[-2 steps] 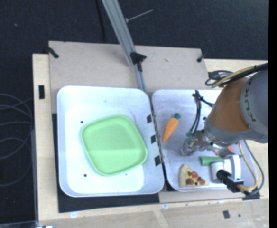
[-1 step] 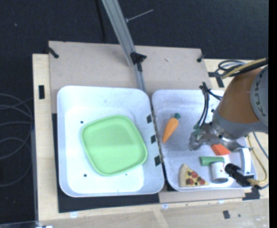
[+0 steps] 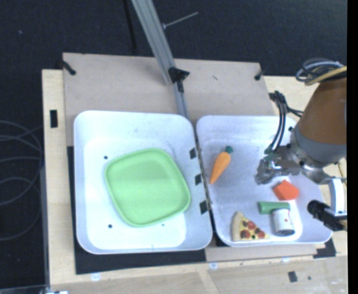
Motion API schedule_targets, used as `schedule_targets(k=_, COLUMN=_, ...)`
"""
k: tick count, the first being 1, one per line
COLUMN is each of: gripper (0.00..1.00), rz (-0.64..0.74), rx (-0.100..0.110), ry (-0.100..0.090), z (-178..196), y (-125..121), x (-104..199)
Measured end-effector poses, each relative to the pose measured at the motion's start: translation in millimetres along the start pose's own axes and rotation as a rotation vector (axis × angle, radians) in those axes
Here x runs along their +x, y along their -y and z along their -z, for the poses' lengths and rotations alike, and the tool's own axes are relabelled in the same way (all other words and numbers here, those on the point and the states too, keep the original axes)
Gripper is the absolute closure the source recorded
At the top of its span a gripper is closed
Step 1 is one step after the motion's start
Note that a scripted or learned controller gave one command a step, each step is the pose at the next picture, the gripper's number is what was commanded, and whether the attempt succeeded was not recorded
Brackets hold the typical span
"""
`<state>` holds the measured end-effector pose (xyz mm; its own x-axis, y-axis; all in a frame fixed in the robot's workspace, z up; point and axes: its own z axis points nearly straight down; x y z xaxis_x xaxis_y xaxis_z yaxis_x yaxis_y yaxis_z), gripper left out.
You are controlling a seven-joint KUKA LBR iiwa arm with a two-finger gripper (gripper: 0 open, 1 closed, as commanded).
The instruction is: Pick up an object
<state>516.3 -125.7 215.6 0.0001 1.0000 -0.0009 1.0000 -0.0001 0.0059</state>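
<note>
Fingers [image 3: 266, 171] | state: can't tell | orange block [image 3: 285, 190] just beside, lower-rt | rt bin [image 3: 240, 130]

camera view: fixed overhead, slanted | covers both bins [image 3: 194, 133] | distance seemingly moderate

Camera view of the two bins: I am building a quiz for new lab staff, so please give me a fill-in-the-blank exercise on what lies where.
1. The square light-green plastic plate lies in the ____ white bin.
2. The toy orange carrot with a green top lies in the same bin as the toy ____ slice, near that bin's front edge.
3. The gripper is over the ____ white bin, beside the small orange block.

Missing words: left; pizza; right
</note>
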Motion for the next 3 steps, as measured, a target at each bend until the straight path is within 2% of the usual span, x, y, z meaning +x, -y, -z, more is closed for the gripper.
schedule_targets(k=1, gripper=1.00, rz=0.001, rx=0.000, ry=0.000, z=57.9, y=-6.9, x=6.5)
schedule_targets(k=3, gripper=1.00, rz=0.003, rx=0.007, ry=-0.001, z=33.6, y=-60.0, x=91.4)
